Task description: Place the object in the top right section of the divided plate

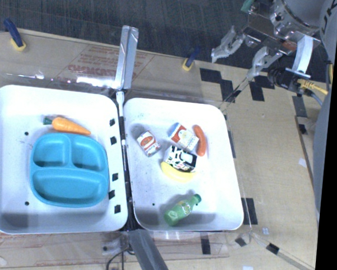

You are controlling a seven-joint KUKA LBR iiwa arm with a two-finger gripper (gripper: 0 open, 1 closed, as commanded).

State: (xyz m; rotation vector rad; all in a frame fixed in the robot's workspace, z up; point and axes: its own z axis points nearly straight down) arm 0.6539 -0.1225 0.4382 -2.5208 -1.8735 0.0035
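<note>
Overhead, hand [242, 54] fingers spread, clear of the tan bench [272, 171] — two white bins [1, 145] side by side.

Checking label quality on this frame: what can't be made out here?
- Arm: cut off by the camera view's top edge above the gripper.
- Banana: mostly hidden under the black-and-white carton.
- Small can: label print too small to read.
- Carrot: whether it touches the blue divided plate is unclear.
</note>
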